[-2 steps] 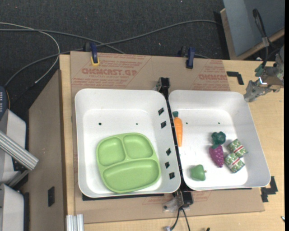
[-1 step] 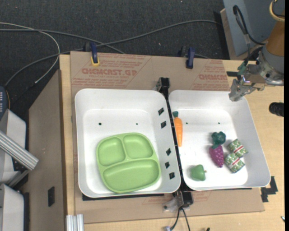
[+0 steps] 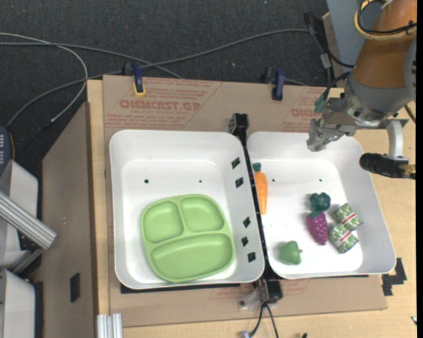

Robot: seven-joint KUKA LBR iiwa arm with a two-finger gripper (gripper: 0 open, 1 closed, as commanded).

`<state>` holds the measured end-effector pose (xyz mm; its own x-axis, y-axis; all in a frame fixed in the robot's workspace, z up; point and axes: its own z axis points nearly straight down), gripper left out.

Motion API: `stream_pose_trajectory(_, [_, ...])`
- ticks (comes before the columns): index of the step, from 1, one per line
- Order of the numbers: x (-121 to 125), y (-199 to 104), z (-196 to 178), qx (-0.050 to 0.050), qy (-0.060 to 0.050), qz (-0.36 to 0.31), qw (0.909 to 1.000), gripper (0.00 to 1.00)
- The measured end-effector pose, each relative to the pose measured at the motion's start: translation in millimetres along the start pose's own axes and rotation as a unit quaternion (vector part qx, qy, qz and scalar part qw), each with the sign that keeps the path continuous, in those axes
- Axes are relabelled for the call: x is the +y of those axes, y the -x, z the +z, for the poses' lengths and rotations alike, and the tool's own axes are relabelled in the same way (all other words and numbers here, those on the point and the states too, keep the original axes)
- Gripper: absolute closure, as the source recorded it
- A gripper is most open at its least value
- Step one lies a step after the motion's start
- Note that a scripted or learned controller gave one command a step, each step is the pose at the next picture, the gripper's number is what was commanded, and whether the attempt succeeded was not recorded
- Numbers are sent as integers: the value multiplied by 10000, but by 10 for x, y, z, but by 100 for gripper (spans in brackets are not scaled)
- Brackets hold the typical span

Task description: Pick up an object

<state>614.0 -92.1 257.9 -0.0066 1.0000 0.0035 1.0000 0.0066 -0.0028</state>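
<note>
Both white bins (image 3: 125,218) read to me as smooth moulded plastic with a soft sheen. I see the green divided plate (image 3: 188,236) as matt plastic. Carrot (image 3: 262,190), grapes (image 3: 318,228) and green pepper (image 3: 289,251) look like glossy toy plastic. Brown board (image 3: 198,105) under the bins is dull printed cardboard. I note the arm's orange band (image 3: 390,20) shines.

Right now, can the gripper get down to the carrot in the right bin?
Probably yes. The gripper hangs over the right bin's far edge, and the carrot lies alone by the divider with nothing on top. The wall beside it may crowd one finger.
</note>
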Motion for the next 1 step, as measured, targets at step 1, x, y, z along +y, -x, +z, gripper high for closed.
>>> stream_pose_trajectory(1, [15, -613, 144, 1, -2, -3, 10000, 100])
